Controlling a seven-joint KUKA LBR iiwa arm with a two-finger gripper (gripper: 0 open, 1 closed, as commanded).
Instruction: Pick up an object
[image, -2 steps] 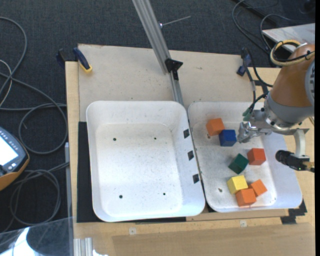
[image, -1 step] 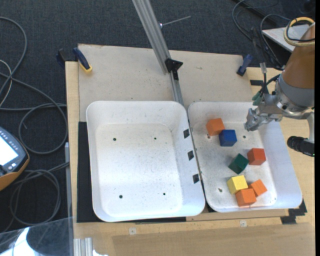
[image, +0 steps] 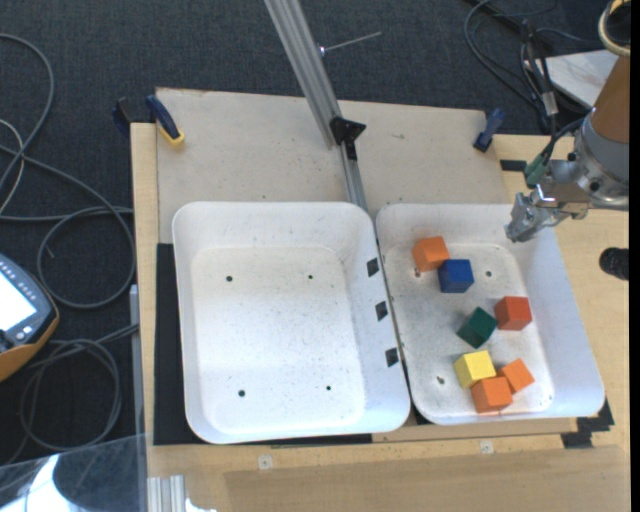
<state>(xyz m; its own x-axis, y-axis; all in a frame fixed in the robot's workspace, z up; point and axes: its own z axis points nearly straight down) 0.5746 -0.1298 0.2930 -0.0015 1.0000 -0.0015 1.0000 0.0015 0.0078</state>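
The right bin (image: 570, 330) holds several small blocks. An orange block (image: 430, 253) and a blue block (image: 455, 275) lie near its back left. A red-orange block (image: 513, 312) and a dark green block (image: 477, 327) sit mid-bin. A yellow block (image: 474, 367) and two orange blocks (image: 517, 375) (image: 491, 394) cluster at the front. My gripper (image: 524, 225) hangs over the bin's back right corner, above and to the right of the blue block, with nothing seen between its fingers.
The left bin (image: 200, 250) lies beside the right one. A slanted metal rail (image: 315, 75) crosses the bench at the back. Blue clamps (image: 165, 118) (image: 488, 128) grip the bench's back edge. Cables trail over the floor at left.
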